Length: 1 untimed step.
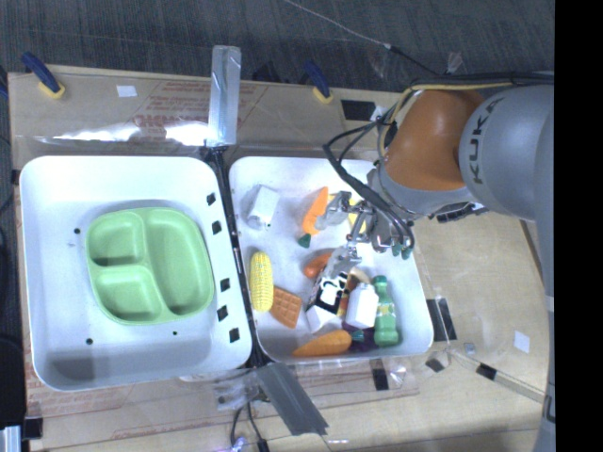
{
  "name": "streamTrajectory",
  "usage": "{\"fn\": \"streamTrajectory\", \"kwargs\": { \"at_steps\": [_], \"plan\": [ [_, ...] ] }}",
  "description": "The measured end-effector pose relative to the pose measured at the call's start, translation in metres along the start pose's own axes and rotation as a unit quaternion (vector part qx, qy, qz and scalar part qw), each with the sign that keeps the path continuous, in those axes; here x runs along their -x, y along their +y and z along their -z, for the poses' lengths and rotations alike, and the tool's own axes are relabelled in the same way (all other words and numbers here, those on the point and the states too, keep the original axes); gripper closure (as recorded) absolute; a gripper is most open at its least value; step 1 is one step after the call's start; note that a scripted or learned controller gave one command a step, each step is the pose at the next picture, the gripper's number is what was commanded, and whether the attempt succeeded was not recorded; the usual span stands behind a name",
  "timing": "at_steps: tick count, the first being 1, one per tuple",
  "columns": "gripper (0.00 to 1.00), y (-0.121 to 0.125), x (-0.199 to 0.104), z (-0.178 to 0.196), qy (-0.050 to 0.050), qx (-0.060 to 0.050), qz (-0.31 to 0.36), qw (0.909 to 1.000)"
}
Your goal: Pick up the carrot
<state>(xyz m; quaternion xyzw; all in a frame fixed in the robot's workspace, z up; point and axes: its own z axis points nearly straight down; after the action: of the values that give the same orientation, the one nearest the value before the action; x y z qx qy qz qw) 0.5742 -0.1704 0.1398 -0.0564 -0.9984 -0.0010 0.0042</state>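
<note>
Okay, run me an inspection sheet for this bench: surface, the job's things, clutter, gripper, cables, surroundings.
Surface: two white bins side by side; left bin, right bin.
Job's things: carrot lying tilted in the right bin's upper part, beside the gripper.
Clutter: green divided plate in the left bin; corn cob, white block, green bottle, and a second orange piece in the right bin.
Gripper: gripper low over the right bin's middle.
Cables: black cables looped at the wrist.
Surroundings: blue clamps on the bench's far edge.
</note>
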Motion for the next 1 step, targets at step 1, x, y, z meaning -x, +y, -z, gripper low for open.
{"fn": "streamTrajectory", "kwargs": {
  "at_steps": [1],
  "plan": [
    [0.0,0.0001,0.0538,-0.0431,-0.005,0.0,-0.167,0.9859]
  ]
}}
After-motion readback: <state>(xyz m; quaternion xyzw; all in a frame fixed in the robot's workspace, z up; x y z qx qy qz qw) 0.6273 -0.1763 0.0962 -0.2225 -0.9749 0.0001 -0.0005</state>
